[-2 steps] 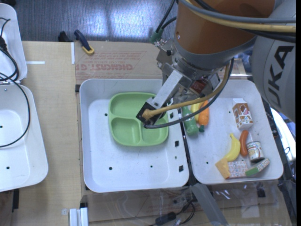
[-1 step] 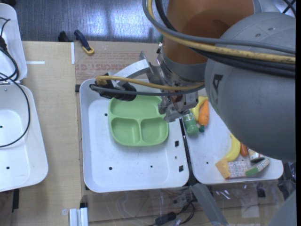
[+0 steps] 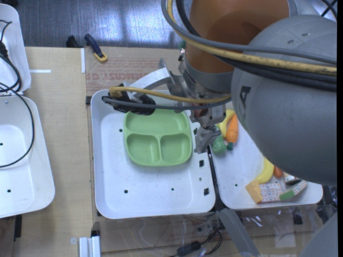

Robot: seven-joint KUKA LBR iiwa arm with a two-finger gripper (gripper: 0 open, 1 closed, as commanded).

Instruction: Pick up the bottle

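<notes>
My gripper point(image 3: 203, 135) hangs at the seam between the two bins, just right of a green divided plate point(image 3: 158, 138); the grey and orange arm hides most of it. A toy carrot point(image 3: 232, 128) and a small green item point(image 3: 218, 145) lie in the right bin point(image 3: 236, 194) right beside the gripper. At that bin's near right corner lies a small pale object with a green end point(image 3: 292, 190); whether it is the bottle I cannot tell. The arm covers much of the right bin.
The green plate rests in the left bin point(image 3: 107, 197). A banana point(image 3: 266, 170) and an orange box point(image 3: 261, 193) lie in the right bin. Black and yellow cables point(image 3: 134, 98) drape over the left bin's far edge. A white tub point(image 3: 27, 186) stands far left.
</notes>
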